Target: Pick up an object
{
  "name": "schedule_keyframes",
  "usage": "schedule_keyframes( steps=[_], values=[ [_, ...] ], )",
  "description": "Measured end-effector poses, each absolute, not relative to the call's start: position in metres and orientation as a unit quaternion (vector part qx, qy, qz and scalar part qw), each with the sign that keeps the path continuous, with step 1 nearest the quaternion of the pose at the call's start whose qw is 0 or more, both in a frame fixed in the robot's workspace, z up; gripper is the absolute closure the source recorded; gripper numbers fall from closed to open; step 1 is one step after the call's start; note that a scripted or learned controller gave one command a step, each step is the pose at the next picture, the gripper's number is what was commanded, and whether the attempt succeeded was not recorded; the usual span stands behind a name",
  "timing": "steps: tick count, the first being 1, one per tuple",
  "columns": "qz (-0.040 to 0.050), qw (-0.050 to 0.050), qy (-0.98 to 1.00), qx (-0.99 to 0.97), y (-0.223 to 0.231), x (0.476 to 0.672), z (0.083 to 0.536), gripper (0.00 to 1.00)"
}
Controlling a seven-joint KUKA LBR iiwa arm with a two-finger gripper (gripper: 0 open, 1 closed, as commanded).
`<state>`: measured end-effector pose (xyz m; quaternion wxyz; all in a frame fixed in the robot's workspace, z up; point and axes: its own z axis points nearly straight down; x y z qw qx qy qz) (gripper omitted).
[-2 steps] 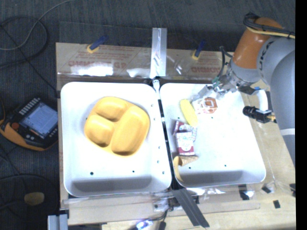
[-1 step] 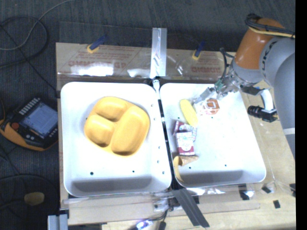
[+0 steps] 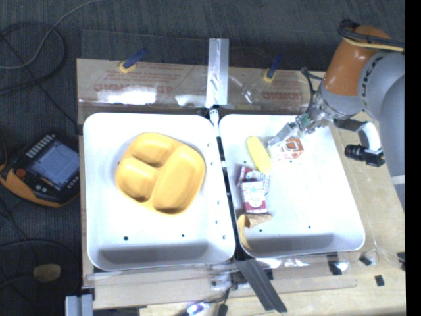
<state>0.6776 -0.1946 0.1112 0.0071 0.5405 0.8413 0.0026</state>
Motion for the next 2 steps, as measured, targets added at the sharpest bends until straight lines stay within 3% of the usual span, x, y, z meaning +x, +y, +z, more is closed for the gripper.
schedule_keyframes(
  steps=[1,2],
  values=[
    [0.0021,0.016,0.868,0.495,-0.1961,0.6694,0.1114,0.00],
    [0.0003,0.005,0.878,0.479,-0.2016,0.6761,0.1114,0.00]
  ],
)
